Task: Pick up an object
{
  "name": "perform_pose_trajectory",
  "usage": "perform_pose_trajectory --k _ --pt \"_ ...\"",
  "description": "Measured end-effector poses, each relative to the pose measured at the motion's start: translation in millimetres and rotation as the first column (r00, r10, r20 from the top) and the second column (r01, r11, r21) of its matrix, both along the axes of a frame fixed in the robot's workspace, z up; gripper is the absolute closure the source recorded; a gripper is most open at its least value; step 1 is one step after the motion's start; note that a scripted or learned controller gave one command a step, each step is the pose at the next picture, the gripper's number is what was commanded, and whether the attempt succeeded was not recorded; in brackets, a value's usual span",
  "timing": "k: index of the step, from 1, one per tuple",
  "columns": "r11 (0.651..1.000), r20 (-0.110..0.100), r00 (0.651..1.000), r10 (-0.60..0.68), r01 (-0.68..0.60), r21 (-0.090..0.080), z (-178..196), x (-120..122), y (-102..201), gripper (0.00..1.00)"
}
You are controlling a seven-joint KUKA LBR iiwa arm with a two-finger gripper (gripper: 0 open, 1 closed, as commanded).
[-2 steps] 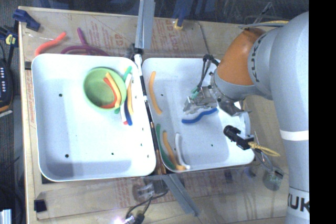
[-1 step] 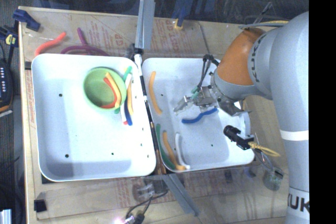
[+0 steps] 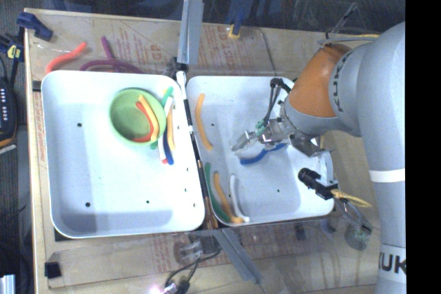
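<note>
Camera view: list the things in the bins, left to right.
green bowl → upper orange strip → white strip → blue piece

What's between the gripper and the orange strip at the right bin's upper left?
Nothing. In the camera view, only bare white floor of the right bin separates the gripper from the orange strip.

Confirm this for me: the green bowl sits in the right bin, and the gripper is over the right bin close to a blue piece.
Not quite. The camera view shows the green bowl in the left bin, not the right one. The rest holds: the gripper is over the right bin, close to a blue piece.
</note>
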State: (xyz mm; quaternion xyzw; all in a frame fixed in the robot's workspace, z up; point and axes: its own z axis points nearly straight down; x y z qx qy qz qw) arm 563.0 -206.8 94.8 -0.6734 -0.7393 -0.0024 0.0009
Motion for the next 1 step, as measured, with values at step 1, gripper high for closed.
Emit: perform_pose_trajectory --k 1 --pt "1.000 0.003 1.000 0.002 -0.002 -0.004 10.7 1.2 -0.6 1.00"
